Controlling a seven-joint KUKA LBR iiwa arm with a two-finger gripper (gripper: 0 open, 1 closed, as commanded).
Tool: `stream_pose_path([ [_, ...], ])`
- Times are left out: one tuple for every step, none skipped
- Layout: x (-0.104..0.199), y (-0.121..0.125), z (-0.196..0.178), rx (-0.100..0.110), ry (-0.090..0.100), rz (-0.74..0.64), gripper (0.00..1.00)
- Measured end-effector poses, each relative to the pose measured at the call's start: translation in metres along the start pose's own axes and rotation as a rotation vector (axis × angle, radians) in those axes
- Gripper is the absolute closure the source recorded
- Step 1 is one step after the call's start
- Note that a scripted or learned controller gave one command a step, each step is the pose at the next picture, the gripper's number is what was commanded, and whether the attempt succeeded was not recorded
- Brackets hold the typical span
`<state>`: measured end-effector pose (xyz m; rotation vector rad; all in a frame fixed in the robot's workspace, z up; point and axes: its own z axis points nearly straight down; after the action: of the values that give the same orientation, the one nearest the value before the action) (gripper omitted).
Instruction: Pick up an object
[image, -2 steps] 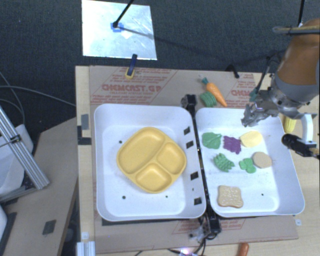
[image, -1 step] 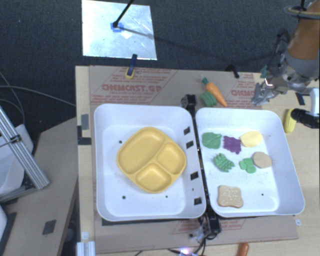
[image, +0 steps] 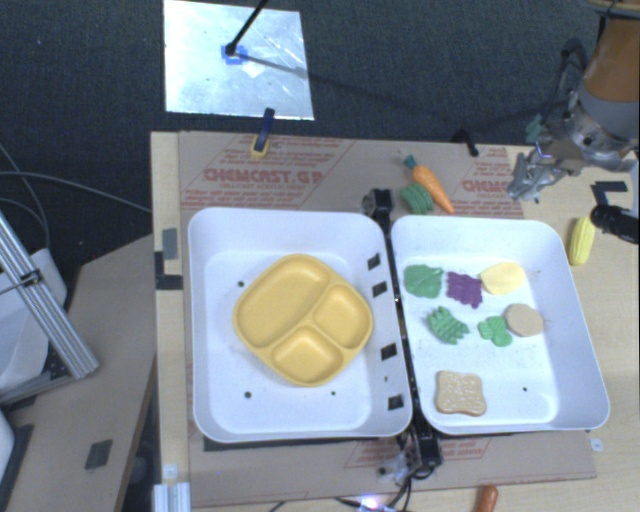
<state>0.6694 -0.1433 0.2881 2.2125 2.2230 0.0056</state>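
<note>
The right bin (image: 560, 250) holds several toy foods: a green leafy piece (image: 423, 281), a purple bunch (image: 463, 288), a yellow piece (image: 503, 277), a tan round piece (image: 523, 320), two small green pieces (image: 447, 325) (image: 494, 331) and a slice of toast (image: 460, 393). My gripper (image: 528, 183) hangs above the bench behind the right bin's far right corner, well apart from the foods. Nothing shows between its fingers.
A yellow divided plate (image: 303, 318) lies in the left bin (image: 210, 300). Behind the bins lie a toy carrot (image: 433, 186) and a green piece (image: 416, 199). A yellow corn cob (image: 581, 241) rests right of the right bin. A shiny sheet (image: 238, 60) lies at the back.
</note>
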Motion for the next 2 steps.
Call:
stream_pose_path([
  [0.005,0.001,-0.176,-0.016,-0.004,-0.001,1.00],
  [-0.045,-0.026,-0.117,0.007,0.000,0.008,1.00],
])
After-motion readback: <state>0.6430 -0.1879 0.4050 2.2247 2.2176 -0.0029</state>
